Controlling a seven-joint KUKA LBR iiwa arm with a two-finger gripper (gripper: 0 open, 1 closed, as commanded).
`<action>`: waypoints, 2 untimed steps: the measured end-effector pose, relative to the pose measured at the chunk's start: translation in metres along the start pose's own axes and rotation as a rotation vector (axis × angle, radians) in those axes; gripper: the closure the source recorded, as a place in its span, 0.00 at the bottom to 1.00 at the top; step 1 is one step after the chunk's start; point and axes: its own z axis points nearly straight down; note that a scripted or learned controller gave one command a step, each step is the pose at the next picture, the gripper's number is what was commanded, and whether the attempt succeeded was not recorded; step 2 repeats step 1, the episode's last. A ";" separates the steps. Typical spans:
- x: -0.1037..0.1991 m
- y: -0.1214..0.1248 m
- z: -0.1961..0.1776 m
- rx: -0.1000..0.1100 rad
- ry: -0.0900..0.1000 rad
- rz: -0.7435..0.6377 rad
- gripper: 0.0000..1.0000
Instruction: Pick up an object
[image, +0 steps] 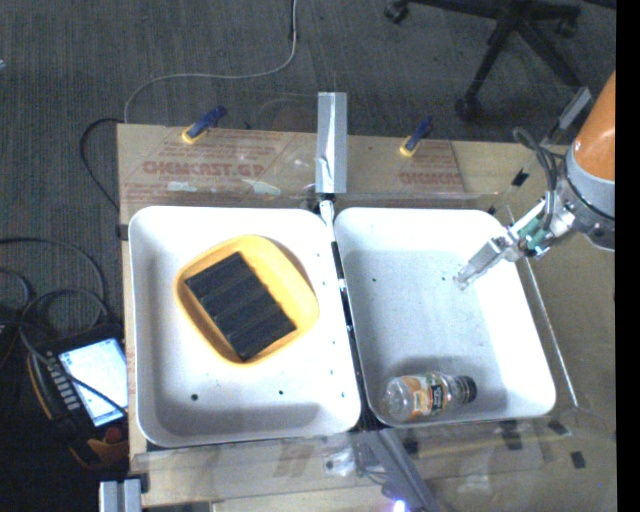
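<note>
gripper (468, 276) (finger state unclear) hovers over right bin (520, 390); bottle (430, 394) hugs its near edge.

Two bins, left (150, 330) and right (500, 300): white plastic by the look, smooth, soft sheen, few dark specks. Yellow dish (300, 285): glossy plastic, smooth rim. Dark block (240, 305) in it: matt black, ribbed surface, sponge-like. Bottle (430, 394): clear plastic, shiny, with an orange paper-looking label. Bench board (220, 175): pale brown, cardboard-like, matt, under a clear glossy sheet. Upright bar (331, 140): bare grey metal, dull. Gripper (478, 268) fingers (485, 260): pale metal, satin. Floor (60, 80): dark carpet, rough weave.
</note>
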 end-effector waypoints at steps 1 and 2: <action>0.000 0.000 0.000 0.000 0.000 0.000 0.00; 0.000 0.000 0.000 0.000 0.000 0.000 0.00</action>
